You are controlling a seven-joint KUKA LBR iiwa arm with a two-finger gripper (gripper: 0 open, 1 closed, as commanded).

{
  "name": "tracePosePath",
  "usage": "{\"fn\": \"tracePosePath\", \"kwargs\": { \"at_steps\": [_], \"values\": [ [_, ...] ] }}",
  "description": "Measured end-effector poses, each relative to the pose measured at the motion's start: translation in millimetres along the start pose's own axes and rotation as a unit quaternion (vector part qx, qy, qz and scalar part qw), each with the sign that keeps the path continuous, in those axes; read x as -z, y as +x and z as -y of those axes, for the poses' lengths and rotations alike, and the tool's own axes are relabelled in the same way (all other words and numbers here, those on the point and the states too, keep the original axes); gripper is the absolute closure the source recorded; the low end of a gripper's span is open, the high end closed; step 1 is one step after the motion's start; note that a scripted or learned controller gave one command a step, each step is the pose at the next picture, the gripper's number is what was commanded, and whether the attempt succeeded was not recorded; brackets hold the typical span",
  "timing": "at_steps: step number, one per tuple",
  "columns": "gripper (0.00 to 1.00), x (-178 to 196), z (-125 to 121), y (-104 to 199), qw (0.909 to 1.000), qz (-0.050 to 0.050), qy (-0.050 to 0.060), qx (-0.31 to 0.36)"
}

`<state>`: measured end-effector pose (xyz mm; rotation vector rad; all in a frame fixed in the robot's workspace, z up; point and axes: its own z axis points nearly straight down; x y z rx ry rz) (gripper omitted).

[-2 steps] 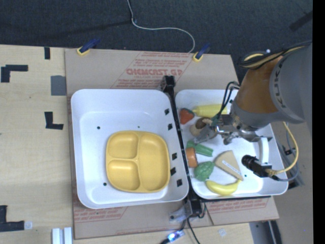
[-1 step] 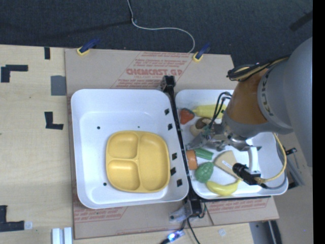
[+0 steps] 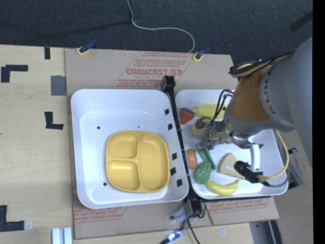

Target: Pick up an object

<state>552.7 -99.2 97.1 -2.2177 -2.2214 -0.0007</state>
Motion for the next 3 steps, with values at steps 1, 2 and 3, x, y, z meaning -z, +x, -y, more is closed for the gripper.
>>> {"fn": "tracePosePath", "kwargs": {
  "at_steps": [1,2,3],
  "values": [
    [1.0,63.1,-1.0,1.6,1.0,0.001,-0.003,0.0],
    [1.0,118.6,-11.8,0.6,1.0,0.002,-0.003,0.0],
    [1.0,127.4,-11.8,1.2,1.0,0.001,0.0,0.0]
  ]
}}
